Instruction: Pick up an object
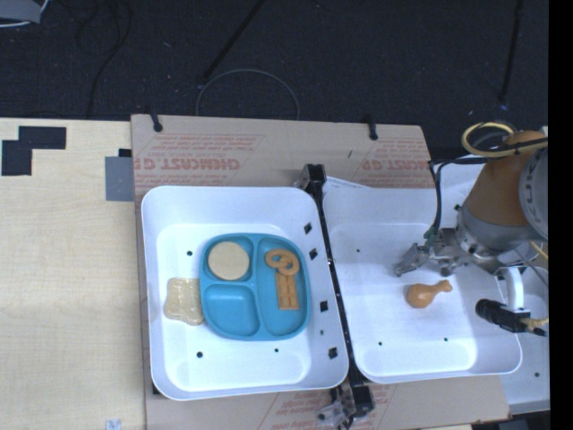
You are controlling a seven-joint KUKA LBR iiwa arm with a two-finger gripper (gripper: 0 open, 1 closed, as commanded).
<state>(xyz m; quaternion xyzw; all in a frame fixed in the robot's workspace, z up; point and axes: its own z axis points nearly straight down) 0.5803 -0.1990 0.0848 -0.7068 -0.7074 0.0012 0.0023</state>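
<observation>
In the right half of the frame, inside the right bin (448, 352), the jaws (423, 260) sit low over the white floor, a cluster of grey metal parts pointing toward the left. Their fingers read as spread apart rather than pressed together, and nothing shows between them; they grasp no object. Just below and slightly right of the jaws lies a small tan drumstick-shaped toy (427, 293), its rounded end to the left and its thin end angled up to the right. The toy lies near the jaws, but whether it touches them cannot be told at this size.

Behind the jaws, toward the right edge of the frame, the arm (506, 204) rises with its orange band and grey body, with a yellow cable loop above it and a black cable running down its left side.

A black hinge strip runs between the two bins at the middle of the frame. In the left bin (170, 213) rests a blue divided tray (242, 312). Its upper left compartment holds a round tan disc (227, 260); its right compartment holds a brown pretzel-shaped piece (284, 276) lying lengthwise. The lower left compartment shows bare blue. A pale yellowish flat piece (183, 300) lies on the bin floor, touching the tray's left edge.

Both bins sit on a sheet of cardboard (269, 155) with reversed red lettering, upon a light wooden surface (63, 285) filling the left of the frame.
</observation>
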